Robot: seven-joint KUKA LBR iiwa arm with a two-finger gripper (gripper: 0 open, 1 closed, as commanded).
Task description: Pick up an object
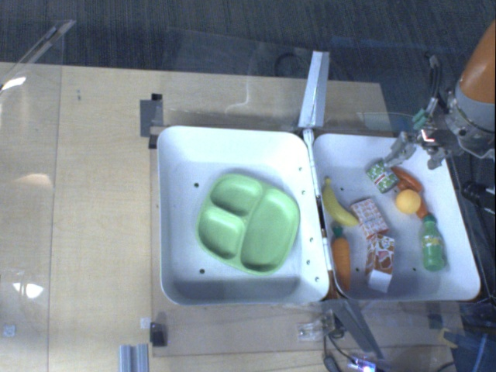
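The right bin (465, 285) holds several items. A green and white packet (380, 177) lies at its far side, with a red piece (408, 180) and a yellow-orange fruit (408, 201) beside it. A banana (339, 205), a carrot (340, 260), two printed cartons (369, 216) (380, 256) and a green bottle (432, 245) lie further forward. My gripper (417, 153) hangs over the bin's far right corner, just above the packet and the red piece. Its fingers (401, 147) stand open with nothing between them.
The left bin (174, 208) holds a green divided plate (249, 223). A metal post (314, 91) rises behind the wall between the two bins. The arm's orange band (480, 72) shows at the far right edge.
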